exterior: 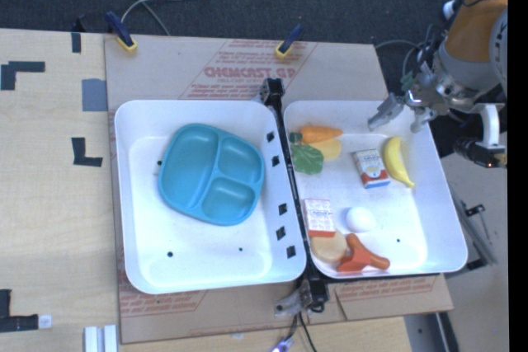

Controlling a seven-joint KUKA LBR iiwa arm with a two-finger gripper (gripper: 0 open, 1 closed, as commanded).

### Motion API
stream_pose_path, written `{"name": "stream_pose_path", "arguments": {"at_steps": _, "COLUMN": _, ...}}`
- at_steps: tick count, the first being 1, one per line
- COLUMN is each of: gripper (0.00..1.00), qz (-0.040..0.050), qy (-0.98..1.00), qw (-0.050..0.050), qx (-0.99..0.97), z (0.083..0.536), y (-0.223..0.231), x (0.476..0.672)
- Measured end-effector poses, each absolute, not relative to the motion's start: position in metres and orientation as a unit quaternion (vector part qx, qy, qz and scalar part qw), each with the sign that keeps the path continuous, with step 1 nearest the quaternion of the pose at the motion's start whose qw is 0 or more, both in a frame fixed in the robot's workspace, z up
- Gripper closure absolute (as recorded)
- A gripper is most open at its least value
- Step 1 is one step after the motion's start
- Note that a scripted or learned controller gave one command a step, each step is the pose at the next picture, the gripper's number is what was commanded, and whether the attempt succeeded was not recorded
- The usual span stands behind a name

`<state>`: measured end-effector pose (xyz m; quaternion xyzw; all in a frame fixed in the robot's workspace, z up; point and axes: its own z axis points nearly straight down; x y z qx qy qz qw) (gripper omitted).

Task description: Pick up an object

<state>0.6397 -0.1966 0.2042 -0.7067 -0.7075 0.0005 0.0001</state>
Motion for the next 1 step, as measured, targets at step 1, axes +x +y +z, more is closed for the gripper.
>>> {"name": "stream_pose_path", "arguments": {"at_steps": 1, "gripper": 0.00, "qz": 0.0002, "qy": -0.708, "qw": -0.001, "qx": -0.707, "z": 0.0957, "y": -0.2115, "x": 0.6158}}
